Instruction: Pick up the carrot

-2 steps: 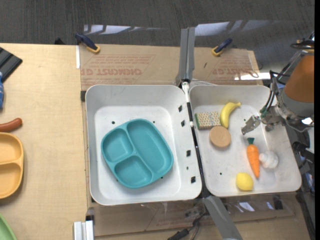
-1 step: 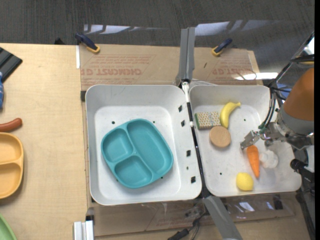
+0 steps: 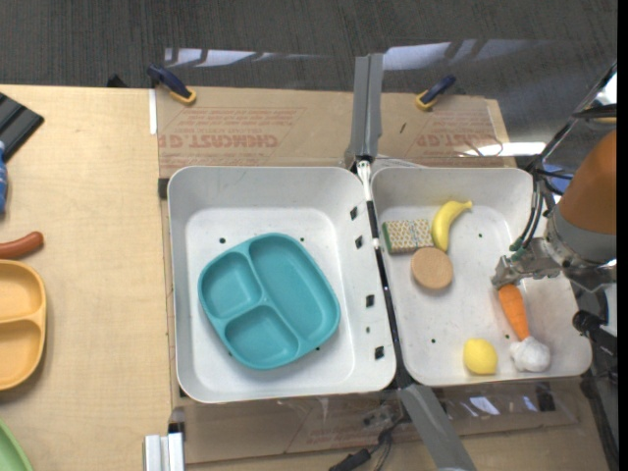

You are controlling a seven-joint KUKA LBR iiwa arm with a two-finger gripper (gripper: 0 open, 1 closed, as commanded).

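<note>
Claw (image 3: 512, 272) fingers blurred over carrot (image 3: 513, 309) top.

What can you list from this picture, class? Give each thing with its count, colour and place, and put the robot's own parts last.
Bins: 2, white, side by side on the bench.
Divided plate: 1, teal, left bin.
Banana: 1, yellow, right bin, far side.
Sponge: 1, yellow-green, beside the banana.
Round disc: 1, tan, right bin, middle.
Carrot: 1, orange, right bin, right side.
Lemon: 1, yellow, right bin, near edge.
White lump: 1, below the carrot.
Clamps: 2, blue and yellow, on the cardboard.
Gripper: 1, grey, at the carrot's upper end.
</note>
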